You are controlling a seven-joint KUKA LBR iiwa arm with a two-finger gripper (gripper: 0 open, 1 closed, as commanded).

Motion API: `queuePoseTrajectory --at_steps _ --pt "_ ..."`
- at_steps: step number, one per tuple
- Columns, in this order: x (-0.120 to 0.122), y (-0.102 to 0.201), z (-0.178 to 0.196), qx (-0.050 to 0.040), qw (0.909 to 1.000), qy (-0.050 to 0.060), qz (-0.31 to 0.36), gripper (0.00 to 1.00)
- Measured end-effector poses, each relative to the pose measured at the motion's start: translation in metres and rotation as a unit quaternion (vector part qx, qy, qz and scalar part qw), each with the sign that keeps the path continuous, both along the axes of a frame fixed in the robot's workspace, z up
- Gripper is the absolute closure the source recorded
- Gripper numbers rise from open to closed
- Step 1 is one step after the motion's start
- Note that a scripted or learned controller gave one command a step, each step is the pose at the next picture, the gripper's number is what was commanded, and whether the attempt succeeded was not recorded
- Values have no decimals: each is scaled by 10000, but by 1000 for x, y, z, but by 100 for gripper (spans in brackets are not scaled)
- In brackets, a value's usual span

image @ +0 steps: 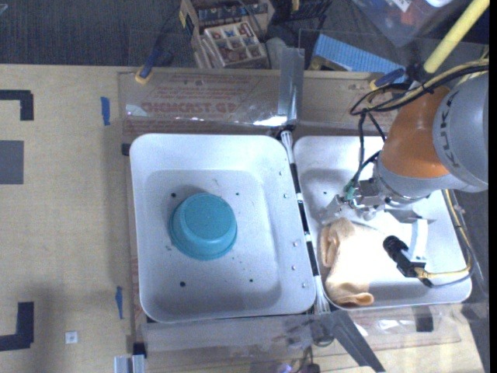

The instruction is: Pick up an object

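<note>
Currently claw (353,207) sits low over right bin (334,150), near its left wall, just beside top edge of tan floppy thing (347,264), possibly a glove or cloth. Whether claw is apart or together: cannot tell, arm (419,142) covers it. Tan thing lies along bin's left wall, reaching front corner; bare floor to its right. Left bin (144,158) holds blue bowl (203,225), upside down, left of centre, well apart from every wall, open room all round. Bins side by side on pale surface (54,231).
</note>
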State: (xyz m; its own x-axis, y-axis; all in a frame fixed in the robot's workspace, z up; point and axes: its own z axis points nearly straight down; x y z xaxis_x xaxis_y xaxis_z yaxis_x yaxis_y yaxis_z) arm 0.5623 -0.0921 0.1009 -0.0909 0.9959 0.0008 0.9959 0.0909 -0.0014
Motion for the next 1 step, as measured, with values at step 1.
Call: queuePoseTrajectory --at_steps 1 --pt "-2 -2 -12 10 9989 -29 478 0"
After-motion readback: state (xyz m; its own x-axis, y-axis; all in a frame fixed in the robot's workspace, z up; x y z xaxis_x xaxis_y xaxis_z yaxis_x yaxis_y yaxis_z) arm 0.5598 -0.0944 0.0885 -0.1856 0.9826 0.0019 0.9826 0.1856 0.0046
